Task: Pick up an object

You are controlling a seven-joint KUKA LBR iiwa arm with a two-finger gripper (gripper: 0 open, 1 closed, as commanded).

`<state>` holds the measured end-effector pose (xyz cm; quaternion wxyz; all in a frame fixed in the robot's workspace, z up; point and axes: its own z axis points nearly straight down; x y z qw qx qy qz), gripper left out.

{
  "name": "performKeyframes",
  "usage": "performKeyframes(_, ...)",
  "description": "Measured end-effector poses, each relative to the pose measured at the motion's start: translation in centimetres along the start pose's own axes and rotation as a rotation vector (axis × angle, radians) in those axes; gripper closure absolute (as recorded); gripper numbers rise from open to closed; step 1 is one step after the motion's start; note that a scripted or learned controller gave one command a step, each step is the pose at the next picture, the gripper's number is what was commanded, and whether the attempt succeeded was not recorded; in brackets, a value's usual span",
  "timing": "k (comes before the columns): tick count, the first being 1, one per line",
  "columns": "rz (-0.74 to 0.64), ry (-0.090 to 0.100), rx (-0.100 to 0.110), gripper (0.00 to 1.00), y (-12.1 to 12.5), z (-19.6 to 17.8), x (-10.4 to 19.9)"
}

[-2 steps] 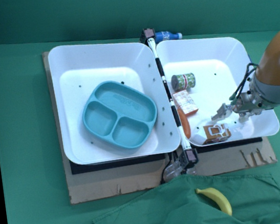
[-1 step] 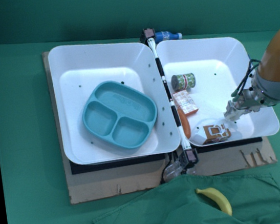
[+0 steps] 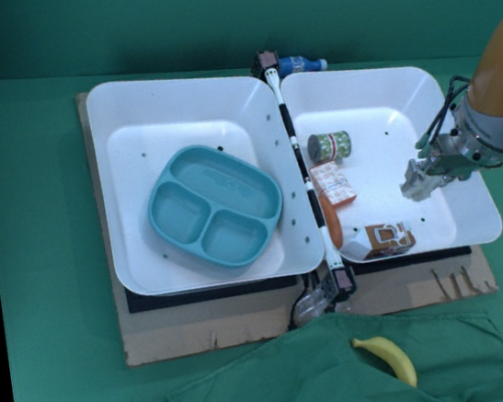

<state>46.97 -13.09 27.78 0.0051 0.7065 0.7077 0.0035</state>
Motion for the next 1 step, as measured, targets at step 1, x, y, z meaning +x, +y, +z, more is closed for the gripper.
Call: performKeyframes(1, -0.009, -0.001, 0.0, 1.0, -0.25, -6.15, 0.56)
